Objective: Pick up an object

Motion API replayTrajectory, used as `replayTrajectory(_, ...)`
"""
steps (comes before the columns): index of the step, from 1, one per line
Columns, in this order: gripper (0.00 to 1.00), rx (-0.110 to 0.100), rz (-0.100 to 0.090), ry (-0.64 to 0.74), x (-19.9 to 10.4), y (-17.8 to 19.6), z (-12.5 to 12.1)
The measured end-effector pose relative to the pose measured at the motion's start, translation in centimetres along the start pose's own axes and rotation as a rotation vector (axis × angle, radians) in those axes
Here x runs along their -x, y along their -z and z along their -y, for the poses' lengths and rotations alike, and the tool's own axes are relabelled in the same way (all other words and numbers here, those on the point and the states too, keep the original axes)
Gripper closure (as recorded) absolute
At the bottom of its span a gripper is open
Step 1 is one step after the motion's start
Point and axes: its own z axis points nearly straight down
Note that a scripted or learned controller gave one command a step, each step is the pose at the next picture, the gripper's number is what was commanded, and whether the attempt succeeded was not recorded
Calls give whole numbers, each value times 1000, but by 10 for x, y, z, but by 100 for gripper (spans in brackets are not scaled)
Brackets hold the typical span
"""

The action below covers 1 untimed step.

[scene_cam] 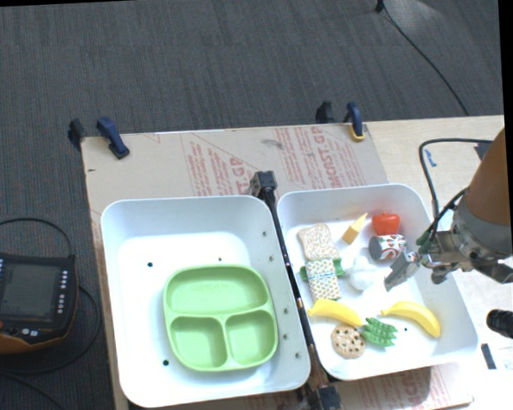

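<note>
The toys lie in the right bin [440, 232]: two bananas [334, 311] [414, 316], a cookie [346, 342], a green pea pod [379, 331], a cracker [317, 240], a red tomato [385, 223] and a grey cup [383, 248]. The claw [405, 267] hangs over them from the right, just past the cup, fingers apart, holding nothing. The left bin [129, 251] holds a green divided plate [220, 316]. Both sit on the worktop [202, 164].
</note>
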Motion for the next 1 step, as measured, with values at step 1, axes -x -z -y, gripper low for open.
replayTrajectory(1, 0, 0, 0, -1, -6, -144, -65)
